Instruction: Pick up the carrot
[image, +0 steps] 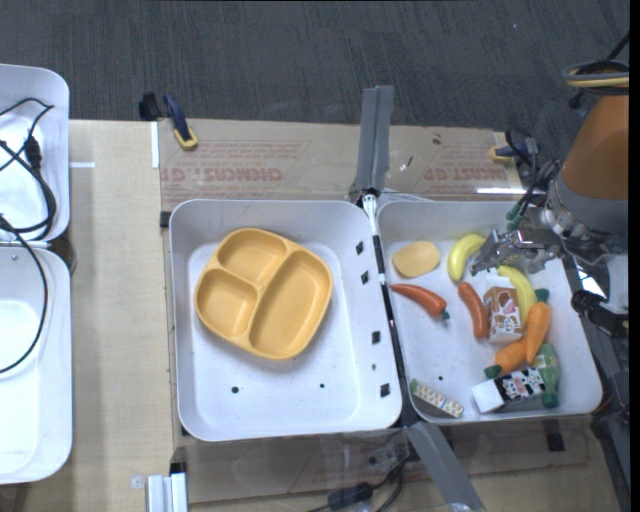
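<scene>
You see the gripper (512, 248) over the right white bin (420, 226) near its far right corner, above the yellow banana (468, 254); finger spread: you cannot tell | tapered orange carrot (527, 338) lies by that bin's right wall, touching the printed snack packet (503, 312) | left bin (190, 380): yellow three-compartment plate (263, 292)

Left bin (200, 400): yellow divided plate (264, 291) near centre. Right bin (440, 412): chili pepper (420, 297) at 9 o'clock, bread roll (416, 259) at 11, two bananas (466, 254) at 12, sausage (474, 309) centre, snack packet (503, 312) beside it, milk carton (512, 388) at 5, wrapped bar (437, 398) at 7.
</scene>
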